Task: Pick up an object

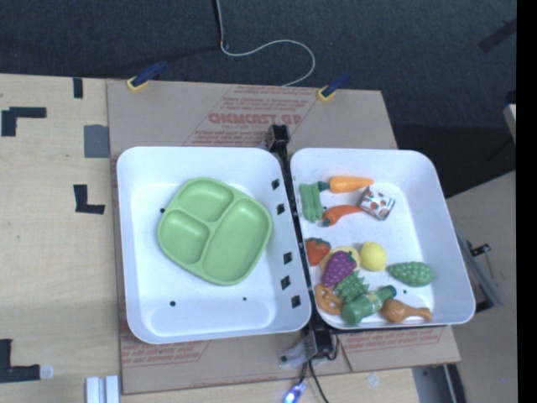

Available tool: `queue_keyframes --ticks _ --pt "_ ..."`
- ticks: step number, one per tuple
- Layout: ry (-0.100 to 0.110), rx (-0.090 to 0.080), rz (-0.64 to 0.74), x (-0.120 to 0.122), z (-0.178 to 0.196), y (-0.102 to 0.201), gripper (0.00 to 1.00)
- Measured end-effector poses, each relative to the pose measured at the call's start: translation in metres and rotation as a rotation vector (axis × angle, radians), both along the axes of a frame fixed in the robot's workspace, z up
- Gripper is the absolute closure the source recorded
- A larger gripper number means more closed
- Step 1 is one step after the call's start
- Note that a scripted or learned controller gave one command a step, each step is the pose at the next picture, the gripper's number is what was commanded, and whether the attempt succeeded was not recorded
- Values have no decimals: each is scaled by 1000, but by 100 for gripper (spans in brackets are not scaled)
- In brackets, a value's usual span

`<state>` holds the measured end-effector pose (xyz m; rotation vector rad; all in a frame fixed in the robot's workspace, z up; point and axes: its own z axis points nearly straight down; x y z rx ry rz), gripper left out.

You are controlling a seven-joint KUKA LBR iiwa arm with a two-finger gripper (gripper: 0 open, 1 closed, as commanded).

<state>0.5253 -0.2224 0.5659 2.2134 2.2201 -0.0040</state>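
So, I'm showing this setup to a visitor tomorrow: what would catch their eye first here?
Probably the big green divided plate, lying alone in the left bin. Next, the colourful heap of toy food in the right bin: an orange carrot near the top, a yellow lemon and purple grapes in the middle, crowded towards the lower part.
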Motion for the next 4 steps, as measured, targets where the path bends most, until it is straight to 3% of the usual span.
queue_keyframes --ticks 2,3,4 --pt "-1 -3 1 1 20 1 100" --pt "20 12 -5 -23 -150 -1 100" --pt "2 4 -1 -20 -131 -1 100"
